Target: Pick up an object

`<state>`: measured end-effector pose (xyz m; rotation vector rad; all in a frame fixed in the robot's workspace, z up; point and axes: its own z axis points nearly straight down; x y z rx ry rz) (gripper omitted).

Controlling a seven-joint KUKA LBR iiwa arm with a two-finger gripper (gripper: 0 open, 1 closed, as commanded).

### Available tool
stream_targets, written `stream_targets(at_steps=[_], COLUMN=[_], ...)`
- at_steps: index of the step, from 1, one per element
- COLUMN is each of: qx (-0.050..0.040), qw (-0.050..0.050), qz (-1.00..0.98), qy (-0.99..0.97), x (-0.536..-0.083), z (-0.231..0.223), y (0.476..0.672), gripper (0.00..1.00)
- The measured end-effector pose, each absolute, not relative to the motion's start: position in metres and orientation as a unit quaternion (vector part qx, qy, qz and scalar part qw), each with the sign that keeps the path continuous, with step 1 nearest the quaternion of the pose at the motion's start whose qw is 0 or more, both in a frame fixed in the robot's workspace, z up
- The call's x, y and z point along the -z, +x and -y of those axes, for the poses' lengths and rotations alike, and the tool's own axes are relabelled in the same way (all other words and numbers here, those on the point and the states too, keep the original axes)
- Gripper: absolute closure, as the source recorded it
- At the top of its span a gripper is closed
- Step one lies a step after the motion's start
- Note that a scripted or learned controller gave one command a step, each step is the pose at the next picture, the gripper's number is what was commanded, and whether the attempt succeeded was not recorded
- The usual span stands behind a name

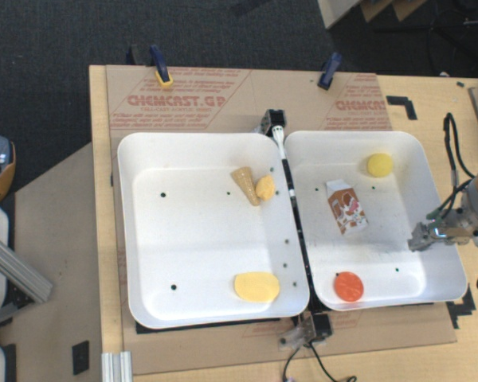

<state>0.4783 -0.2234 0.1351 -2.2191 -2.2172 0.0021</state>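
Note:
The right bin (438,213) holds a yellow ball (379,165) at the back, a red-and-white packet (346,208) in the middle and an orange-red disc (349,286) at the front. The left bin (135,213) holds a tan cone (244,185) touching a small yellow lump (265,187) near its right wall, and a yellow oval piece (256,286) at the front. My gripper (423,237) reaches in over the right bin's right rim, low, apart from every object. The packet lies about a hand's width to its left.
A black divider strip (291,205) runs between the two bins. Blue clamps (161,66) (330,70) hold the cardboard-covered bench at the back. A black cable (450,146) loops along the right bin's right side near the arm.

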Motion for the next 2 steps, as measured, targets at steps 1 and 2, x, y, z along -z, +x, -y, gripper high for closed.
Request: stream_targets(at_steps=[1,2], qx=[0.0007,0.0003], qw=[-0.003,-0.002], qz=[0.707,0.707], qy=[-0.707,-0.707], x=[-0.168,-0.178], z=[0.224,0.224], y=[0.480,0.480], gripper=[1.00,1.00])
